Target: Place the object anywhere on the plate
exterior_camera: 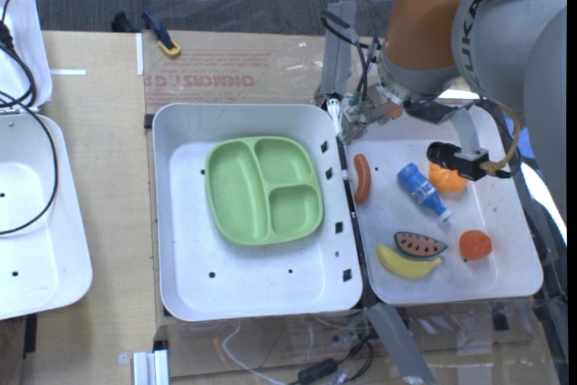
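Tool point(353, 114) at right bin's upper-left corner, finger state cannot be told; sausage point(361, 178) lies just below it.

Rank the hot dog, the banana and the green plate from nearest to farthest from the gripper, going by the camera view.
From the gripper, at the right bin's upper left corner:
1. Hot dog, just below it, along the right bin's left wall.
2. Green plate, in the left bin's middle.
3. Banana, near the right bin's lower edge.

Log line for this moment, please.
claw: over right bin's top-left corner, holding nothing seen | green plate: left bin, bare | hot dog, banana: right bin
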Available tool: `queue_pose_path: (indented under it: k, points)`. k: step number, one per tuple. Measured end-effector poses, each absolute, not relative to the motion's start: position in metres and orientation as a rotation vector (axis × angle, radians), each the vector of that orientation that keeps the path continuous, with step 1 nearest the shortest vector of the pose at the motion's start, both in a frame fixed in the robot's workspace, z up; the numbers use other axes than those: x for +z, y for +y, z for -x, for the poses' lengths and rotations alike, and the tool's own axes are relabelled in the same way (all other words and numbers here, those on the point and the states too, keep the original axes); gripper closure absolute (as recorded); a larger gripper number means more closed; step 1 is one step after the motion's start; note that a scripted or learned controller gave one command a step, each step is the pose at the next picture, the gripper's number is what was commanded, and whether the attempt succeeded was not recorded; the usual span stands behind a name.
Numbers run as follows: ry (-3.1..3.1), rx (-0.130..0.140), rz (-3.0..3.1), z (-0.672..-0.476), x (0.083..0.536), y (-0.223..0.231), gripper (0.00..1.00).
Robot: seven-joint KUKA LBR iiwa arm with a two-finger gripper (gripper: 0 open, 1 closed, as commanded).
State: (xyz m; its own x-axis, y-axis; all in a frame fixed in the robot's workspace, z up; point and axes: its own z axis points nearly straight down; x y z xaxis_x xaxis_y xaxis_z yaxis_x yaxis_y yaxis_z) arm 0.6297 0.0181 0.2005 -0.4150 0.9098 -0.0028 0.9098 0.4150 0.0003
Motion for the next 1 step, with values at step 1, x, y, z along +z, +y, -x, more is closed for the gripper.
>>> queue_pose_path:
  k: [1]
  points:
    - [2.778,-0.004,-1.470,-0.6072,0.1906,0.0765,1.00]
